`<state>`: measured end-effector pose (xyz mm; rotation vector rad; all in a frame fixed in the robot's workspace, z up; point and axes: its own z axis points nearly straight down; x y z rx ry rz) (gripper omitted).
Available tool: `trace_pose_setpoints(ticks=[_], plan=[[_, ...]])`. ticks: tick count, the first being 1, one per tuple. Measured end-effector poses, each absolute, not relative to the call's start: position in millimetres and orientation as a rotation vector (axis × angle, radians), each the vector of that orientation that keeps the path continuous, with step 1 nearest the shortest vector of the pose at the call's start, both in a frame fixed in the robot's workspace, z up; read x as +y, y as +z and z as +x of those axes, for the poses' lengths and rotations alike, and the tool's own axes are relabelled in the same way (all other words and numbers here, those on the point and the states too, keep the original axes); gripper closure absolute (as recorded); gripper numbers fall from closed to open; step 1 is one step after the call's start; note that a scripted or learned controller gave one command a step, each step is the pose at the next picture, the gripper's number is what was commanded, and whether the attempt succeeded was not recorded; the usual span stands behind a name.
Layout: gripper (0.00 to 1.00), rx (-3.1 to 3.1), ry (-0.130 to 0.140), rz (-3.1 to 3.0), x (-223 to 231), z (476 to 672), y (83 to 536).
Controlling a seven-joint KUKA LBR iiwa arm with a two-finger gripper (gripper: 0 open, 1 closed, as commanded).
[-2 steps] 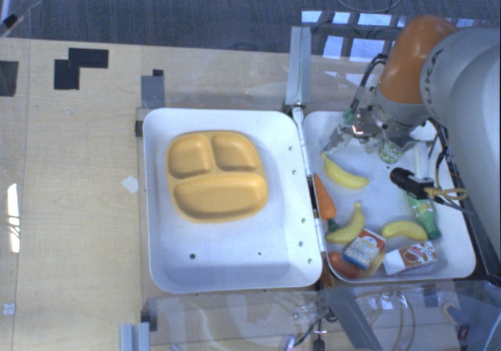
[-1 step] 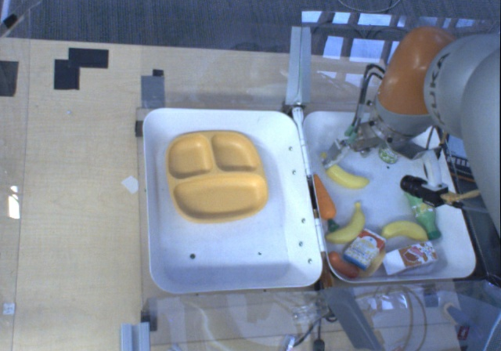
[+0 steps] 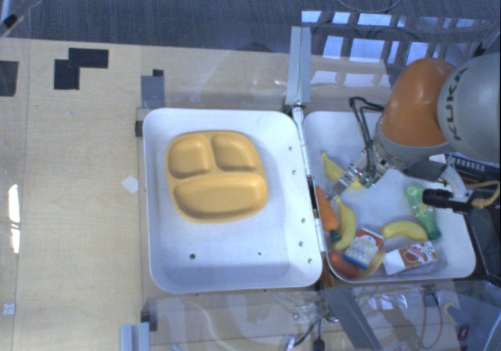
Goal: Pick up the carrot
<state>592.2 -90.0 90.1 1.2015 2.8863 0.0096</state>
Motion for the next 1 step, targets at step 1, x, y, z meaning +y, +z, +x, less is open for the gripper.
trace_pose_setpoints(ticks=[1], plan=[[0.00,2.780,0.013,1.419,-91.2,539.9,91.3]])
